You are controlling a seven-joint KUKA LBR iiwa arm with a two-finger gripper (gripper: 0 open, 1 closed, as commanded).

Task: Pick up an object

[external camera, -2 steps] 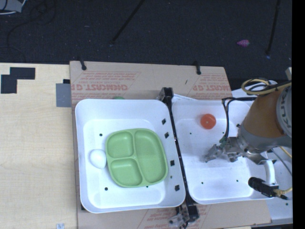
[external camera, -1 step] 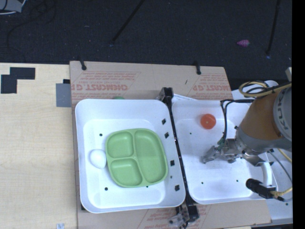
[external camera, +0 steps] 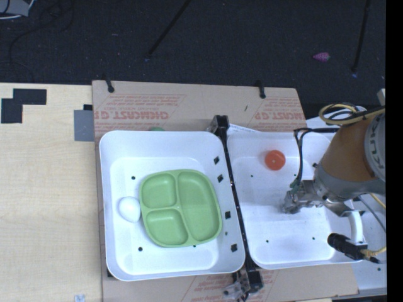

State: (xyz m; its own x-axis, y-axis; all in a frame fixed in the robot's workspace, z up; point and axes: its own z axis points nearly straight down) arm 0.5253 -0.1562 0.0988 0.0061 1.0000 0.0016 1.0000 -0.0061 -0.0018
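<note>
Since only one loose thing lies in the right bin (external camera: 264, 257), the orange ball (external camera: 274, 160) is judged the likeliest target; it is seen resting on the bin floor near the far wall, up and slightly left of the gripper (external camera: 293, 203), apart from it, and being round it offers no long axis to align with. The gripper is held low over the middle of that bin, with the arm reaching in from the right, and nothing is seen between its tips.
</note>
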